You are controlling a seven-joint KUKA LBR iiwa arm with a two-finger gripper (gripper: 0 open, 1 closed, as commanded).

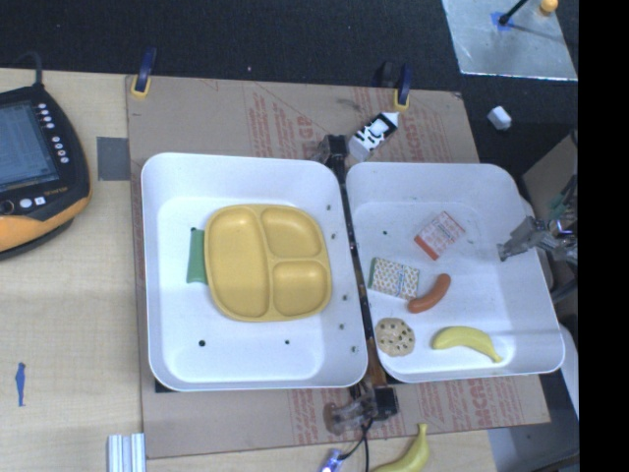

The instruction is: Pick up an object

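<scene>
Reaching in from the right edge, the end effector [511, 247] hung over the right rim of the right bin [491, 180], with nothing between its fingers; whether they stood wide or narrow could not be told. Two shallow white bins sat side by side on the desk [69, 303], over a sheet of brown cardboard [295, 116]. The left bin [167, 264] held a yellow divided tray [267, 261] with three compartments, and a green flat piece [196, 256] stuck out from under the tray's left edge. In the right bin lay the loose objects: a small red-and-white packet [439, 234] near the middle, tilted; a pale patterned square packet [394, 276] lower and to the left of it; a reddish sausage [429, 292] just beside that square packet; a round spotted cookie [394, 336] near the bin's lower left corner; and a yellow banana [468, 341] along the lower wall. All of them lay well apart from the end effector. Outside the bins, a second banana [413, 450] lay at the bottom of the view, a black-and-white small object [374, 133] sat just above the gap between the bins, and an orange-edged control pendant [34, 170] rested on the desk at the left.
</scene>
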